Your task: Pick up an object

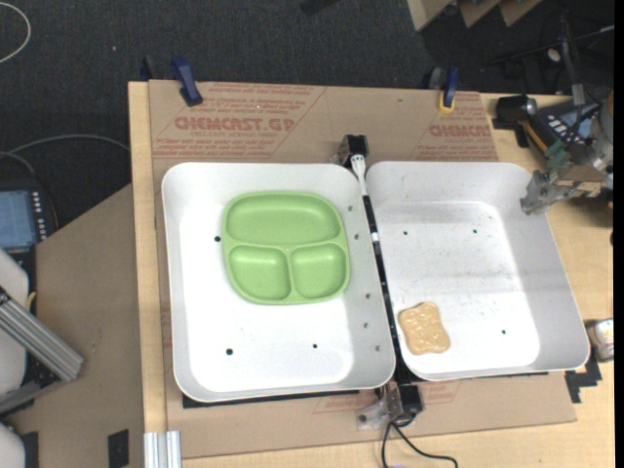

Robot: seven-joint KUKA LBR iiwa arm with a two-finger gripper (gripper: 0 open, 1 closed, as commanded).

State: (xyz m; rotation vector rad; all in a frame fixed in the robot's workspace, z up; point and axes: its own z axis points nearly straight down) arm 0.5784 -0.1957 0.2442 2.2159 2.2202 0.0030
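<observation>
Near right bin's (546, 261) front-left corner (far from hand (538, 195)): cracker (424, 328).

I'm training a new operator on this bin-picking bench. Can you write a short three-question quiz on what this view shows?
1. True or false: the green divided plate lies in the right bin.
2. How many compartments does the plate have?
3. The tan cracker-like piece lies near which corner of its bin? A) far right B) near left C) far left

Key: 1 false, it lies in the left bin. 2 three. 3 B.
</observation>
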